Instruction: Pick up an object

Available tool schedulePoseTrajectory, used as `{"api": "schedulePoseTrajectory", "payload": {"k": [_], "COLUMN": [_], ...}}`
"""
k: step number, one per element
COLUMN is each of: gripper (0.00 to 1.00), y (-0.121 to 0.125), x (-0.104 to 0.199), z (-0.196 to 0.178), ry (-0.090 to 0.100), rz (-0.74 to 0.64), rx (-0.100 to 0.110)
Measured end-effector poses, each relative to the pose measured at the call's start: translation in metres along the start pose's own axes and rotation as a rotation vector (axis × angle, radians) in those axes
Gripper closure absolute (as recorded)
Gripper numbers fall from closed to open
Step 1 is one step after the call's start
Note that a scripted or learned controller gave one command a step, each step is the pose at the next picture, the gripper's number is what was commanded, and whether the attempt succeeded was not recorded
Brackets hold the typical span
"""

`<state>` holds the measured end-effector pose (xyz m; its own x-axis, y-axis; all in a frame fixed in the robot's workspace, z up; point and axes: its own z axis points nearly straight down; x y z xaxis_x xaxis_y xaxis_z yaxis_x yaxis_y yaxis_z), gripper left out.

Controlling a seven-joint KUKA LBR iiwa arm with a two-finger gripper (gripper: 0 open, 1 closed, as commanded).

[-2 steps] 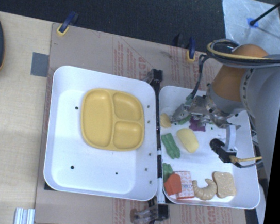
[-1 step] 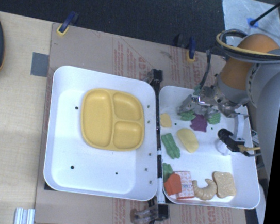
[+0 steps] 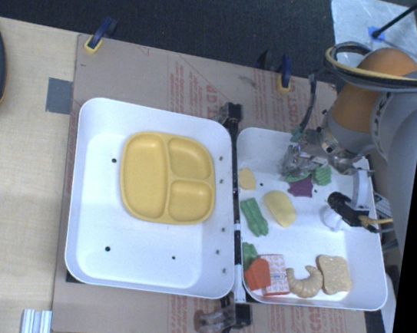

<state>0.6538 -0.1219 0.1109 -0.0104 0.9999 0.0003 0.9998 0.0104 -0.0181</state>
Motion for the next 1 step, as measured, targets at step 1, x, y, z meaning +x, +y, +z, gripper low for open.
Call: {"api": "schedulePoseTrajectory", "payload": {"k": [1], "gripper": [0.0], "y": [0.0019], "x": [0.0009], "z": [-0.001], "ry": [0.0], "rz": [-0.003], "rx": [-0.007]}}
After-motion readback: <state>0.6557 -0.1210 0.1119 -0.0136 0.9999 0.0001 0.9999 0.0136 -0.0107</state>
